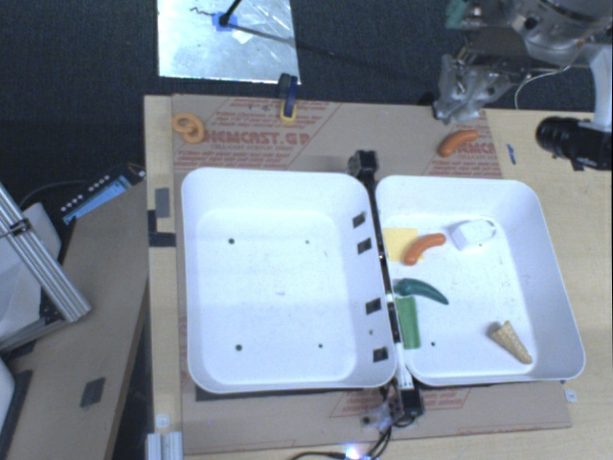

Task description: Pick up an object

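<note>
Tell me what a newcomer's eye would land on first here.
First, the two white bins side by side: the right bin holds a scatter of small items, among them an orange sausage, a green pepper and a cone. Next, the gripper hanging above the bench's far edge, beside another sausage lying outside the bins.

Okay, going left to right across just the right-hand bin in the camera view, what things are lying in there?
Yellow flat piece and green block at the left wall, green pepper, orange sausage, white cup, ice cream cone. The first two nearly share a column, so their order is loose.
</note>
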`<state>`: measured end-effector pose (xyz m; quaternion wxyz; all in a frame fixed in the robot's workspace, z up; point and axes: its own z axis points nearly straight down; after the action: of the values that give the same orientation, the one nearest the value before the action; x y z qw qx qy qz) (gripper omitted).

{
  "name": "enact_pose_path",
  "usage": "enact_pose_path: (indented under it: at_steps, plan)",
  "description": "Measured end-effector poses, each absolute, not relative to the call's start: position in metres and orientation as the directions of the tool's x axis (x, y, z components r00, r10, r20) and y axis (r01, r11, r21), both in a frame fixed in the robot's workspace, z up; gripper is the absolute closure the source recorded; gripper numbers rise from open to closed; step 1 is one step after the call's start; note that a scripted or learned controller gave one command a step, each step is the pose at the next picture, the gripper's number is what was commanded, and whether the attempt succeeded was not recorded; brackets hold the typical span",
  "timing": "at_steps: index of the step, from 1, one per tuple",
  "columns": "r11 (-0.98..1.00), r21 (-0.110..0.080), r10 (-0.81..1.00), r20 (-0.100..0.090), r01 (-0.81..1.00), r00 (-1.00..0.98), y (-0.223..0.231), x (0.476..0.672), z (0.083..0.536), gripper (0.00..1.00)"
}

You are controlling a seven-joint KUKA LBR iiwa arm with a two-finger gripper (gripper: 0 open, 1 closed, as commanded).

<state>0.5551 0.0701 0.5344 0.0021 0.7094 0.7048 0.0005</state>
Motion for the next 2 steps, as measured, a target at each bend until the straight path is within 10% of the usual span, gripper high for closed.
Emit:
enact_pose_path:
  at_steps: [1,2]
  plan:
    - [-0.001,-0.001,1.0,0.001,1.0,0.001,0.048,0.49,0.51,1.0]
    - [0.003,0.005,1.0,0.001,1.0,-0.003,0.048,0.486,0.536,1.0]
